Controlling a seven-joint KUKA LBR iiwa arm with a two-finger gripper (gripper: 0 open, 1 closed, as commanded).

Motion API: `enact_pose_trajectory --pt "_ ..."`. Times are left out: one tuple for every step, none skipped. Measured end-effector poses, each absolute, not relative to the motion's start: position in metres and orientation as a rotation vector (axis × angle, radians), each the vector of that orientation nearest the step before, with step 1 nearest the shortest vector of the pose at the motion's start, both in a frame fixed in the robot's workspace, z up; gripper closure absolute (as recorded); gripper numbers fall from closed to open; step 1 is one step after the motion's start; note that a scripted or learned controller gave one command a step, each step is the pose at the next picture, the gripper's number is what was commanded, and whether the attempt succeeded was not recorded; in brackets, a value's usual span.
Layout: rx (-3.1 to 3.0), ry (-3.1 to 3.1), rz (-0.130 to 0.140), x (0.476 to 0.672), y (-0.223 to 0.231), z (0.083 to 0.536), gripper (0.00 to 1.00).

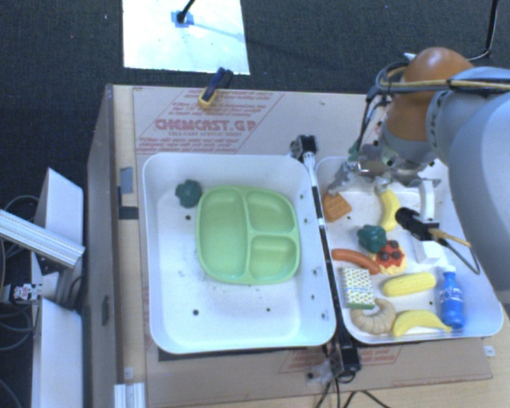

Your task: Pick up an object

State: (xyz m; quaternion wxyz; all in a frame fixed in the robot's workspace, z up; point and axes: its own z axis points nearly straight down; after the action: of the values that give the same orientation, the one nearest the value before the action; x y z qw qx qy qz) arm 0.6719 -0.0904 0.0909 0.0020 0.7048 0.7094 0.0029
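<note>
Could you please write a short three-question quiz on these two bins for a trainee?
1. True or false: the green tray lies in the left bin.
2. Which lies beside the tray at its upper left? A) broccoli B) a croissant C) a bottle
3. Fill in: the blue bottle lies in the ___ bin.

Key: 1 true; 2 A; 3 right.

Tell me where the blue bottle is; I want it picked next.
The blue bottle lies in the right bin, near its front right corner in the camera view, just right of two bananas.
</note>
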Motion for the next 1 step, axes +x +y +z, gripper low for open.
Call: enact_pose_trajectory --pt "2.214 2.223 0.01 0.6719 -0.111 0.0911 0.0"
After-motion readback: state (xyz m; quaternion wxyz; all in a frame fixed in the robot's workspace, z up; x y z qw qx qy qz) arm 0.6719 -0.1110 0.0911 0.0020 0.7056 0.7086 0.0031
